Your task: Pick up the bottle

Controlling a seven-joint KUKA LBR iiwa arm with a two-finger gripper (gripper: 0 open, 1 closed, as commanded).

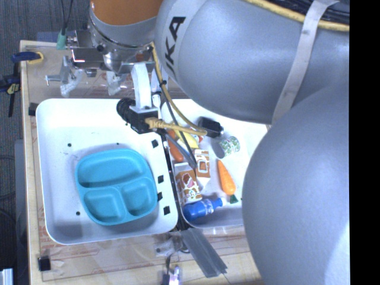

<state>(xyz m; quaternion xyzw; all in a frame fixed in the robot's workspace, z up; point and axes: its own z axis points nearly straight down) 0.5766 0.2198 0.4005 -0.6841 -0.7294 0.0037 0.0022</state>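
Hovering clear of the bottle [200,208]

I saw the gripper [90,83] at 11 o'clock, beyond the left bin's [47,159] 12 o'clock rim, its fingers seemingly spread and bare. That blue bottle lay on its side at the right bin's [228,220] 6 o'clock edge.

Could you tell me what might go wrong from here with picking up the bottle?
The bottle lies on its side in the near corner of the right bin, right beside a snack carton, so a grasp could snag carton or wall. The gripper is far off, by the far rim of the left bin; its approach may land on the carrot instead.
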